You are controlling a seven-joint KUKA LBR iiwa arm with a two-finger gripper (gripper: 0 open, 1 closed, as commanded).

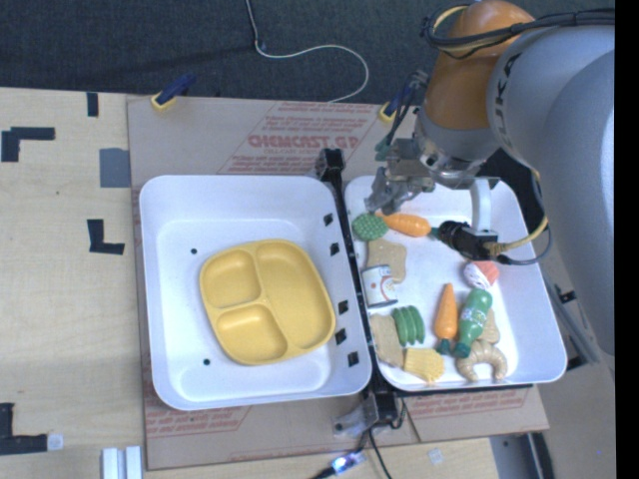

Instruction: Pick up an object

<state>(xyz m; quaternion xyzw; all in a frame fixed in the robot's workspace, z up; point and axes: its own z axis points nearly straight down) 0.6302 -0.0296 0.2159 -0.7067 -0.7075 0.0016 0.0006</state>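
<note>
The right bin (519, 208) holds several toy foods: an orange carrot with a green round leafy end (397, 226), a tan cracker (385, 257), a small white carton (378, 288), a green ridged piece (407, 322), a second carrot (446, 312), a green bottle (473, 319), a corn cob (424, 364) and a tan pretzel shape (484, 359). My gripper (384, 200) hangs over the bin's upper left part, its tips just above the green end of the carrot. I see nothing held between the tips.
The left bin (165, 267) holds a yellow divided plate (266, 299). A black clip (329, 163) sits where the bins meet at the back. A black and yellow cable (499, 252) runs from the wrist across the right bin. A white cable (300, 53) lies behind.
</note>
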